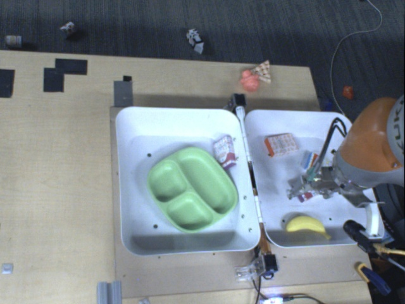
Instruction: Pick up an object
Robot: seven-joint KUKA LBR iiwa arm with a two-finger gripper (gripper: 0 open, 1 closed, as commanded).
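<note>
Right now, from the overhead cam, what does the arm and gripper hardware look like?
The arm has a bulky rounded orange band above a grey wrist section. The gripper is small, grey metal, with some red and blue bits near it. Thin black cables loop from the wrist toward the gripper. No readable markings.

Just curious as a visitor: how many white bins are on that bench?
2: the left bin holds a green plate; the right bin holds a banana.

Green tray in left bin, hand above banana
</note>
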